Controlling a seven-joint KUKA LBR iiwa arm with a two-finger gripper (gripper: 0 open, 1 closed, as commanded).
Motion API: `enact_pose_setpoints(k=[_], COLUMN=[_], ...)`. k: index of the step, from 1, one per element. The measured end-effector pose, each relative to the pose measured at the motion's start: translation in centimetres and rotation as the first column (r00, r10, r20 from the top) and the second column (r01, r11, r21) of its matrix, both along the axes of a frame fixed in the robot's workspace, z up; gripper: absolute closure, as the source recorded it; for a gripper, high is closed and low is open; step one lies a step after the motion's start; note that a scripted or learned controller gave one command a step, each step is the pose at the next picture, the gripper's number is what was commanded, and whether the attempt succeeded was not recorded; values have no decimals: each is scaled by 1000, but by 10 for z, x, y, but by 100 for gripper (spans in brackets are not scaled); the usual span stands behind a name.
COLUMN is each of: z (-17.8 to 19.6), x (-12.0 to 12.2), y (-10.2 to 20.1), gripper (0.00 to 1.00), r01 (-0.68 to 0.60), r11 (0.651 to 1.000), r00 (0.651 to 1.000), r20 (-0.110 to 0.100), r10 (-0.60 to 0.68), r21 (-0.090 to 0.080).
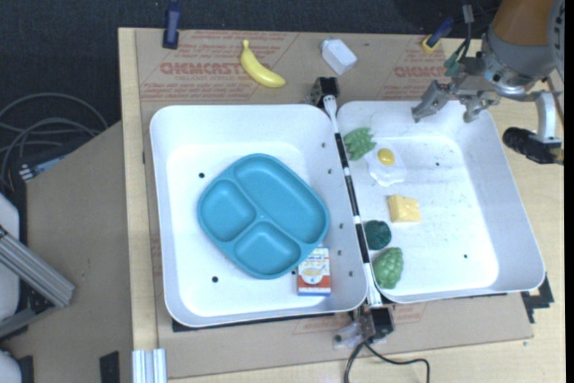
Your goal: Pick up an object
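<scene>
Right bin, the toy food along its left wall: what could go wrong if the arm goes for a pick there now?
1. The toy food lies close to the divider, so the tool may strike that wall.
2. The fried egg and lettuce piece lie close together; a grasp could nudge one away.

Brown cardboard-topped bench (215, 67) bearing two shallow white plastic bins
Left bin (175, 148) and right bin (502, 220) sit side by side; yellow toy banana (260, 67), small white block (339, 56) and blue clip (171, 24) lie behind them
</scene>
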State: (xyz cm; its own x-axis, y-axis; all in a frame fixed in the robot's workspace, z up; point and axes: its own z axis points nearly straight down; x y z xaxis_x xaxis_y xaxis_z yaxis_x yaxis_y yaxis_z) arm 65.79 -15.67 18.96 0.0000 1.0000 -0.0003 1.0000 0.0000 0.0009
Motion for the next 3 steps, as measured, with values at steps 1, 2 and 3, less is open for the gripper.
enact_pose_setpoints(k=[1,2,3], z=[-104,-92,-92], x=[-9,-8,-8], y=[51,51,50], gripper=[0,100,0], r01=[-1,-2,-2], r11=[1000,1000,1000], r00=[1000,1000,1000], r20=[-4,1,0], r10=[1,2,2], r21=[2,0,0])
